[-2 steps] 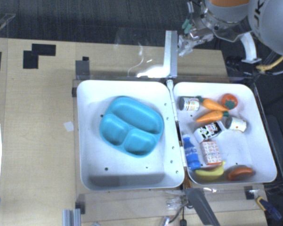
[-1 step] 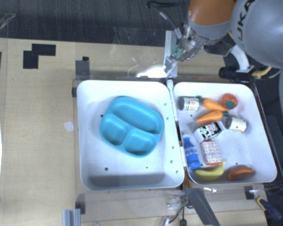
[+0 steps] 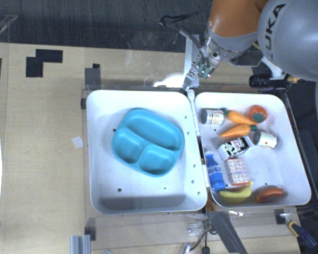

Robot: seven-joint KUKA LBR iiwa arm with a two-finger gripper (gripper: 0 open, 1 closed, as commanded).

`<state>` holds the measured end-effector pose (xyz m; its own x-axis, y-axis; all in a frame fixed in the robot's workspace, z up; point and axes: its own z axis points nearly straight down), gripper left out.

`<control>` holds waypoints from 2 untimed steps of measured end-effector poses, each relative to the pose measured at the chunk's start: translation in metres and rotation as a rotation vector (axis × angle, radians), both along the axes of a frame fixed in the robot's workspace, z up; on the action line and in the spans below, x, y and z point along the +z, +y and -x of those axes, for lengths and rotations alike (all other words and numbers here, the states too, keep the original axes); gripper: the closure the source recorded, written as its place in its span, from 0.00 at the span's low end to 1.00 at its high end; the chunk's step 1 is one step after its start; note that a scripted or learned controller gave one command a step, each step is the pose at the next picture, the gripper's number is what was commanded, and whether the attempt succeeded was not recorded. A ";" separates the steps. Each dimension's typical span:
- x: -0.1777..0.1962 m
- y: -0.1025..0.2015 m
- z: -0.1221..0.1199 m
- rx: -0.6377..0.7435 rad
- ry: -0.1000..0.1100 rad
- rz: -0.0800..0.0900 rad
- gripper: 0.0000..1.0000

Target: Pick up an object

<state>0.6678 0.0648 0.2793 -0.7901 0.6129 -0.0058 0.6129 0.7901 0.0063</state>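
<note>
The gripper [image 3: 193, 78] hangs above the back rim of the bench, right over the divider [image 3: 197, 142] where the two white bins meet, and whether it is spread or pressed together I cannot tell; nothing shows pinched in it. The grey arm [image 3: 291, 30] with its orange band [image 3: 235, 9] slants in from the upper right. Taking that divider as the landmark: to its left sits the left bin [image 3: 100, 157], and in it a blue sectioned plate [image 3: 147, 141] lies a little apart from the divider. To its right is the right bin [image 3: 293, 142], crowded with things to pick. Just beside the divider at the back lies a small can [image 3: 213, 116], then two carrots [image 3: 239, 124] and, farther right, a tomato [image 3: 257, 112]. Toward the middle are a black-and-white carton [image 3: 234, 147] and a small white cup [image 3: 266, 139]. A blue bottle [image 3: 215, 172] lies along the divider, a red-patterned box [image 3: 237, 170] just beside it, and at the front a banana [image 3: 236, 194] and a reddish-brown item [image 3: 270, 193].
</note>
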 end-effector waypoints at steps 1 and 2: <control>-0.023 -0.016 0.006 -0.112 0.001 -0.001 1.00; -0.023 -0.016 0.006 -0.112 0.000 -0.001 0.00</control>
